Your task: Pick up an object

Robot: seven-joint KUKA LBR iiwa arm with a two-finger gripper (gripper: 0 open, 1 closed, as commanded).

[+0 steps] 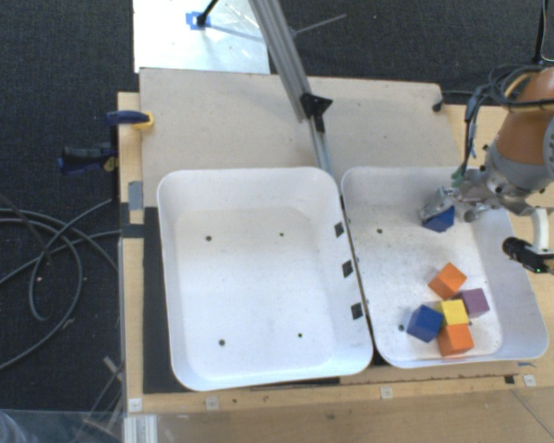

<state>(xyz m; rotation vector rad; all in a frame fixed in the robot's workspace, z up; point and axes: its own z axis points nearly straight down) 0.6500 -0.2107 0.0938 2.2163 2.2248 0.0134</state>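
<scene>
My gripper (446, 209) is over the upper part of the right bin (388, 247), reaching in from the right under the grey and orange wrist. A small blue block (438, 218) sits between its fingertips, and the gripper looks shut on it. Near the bin's lower right lies a cluster of cubes: an orange cube (448, 280), a purple cube (475, 301), a yellow cube (455, 312), a blue cube (425, 323) and another orange cube (456, 339).
The left bin (249, 266) lies beside the right one, with black clips along their shared edge. A slanted metal pole (286, 53) ends at the bins' top junction. Cables (37, 257) and a blue clamp (88, 158) lie off the bench's left side.
</scene>
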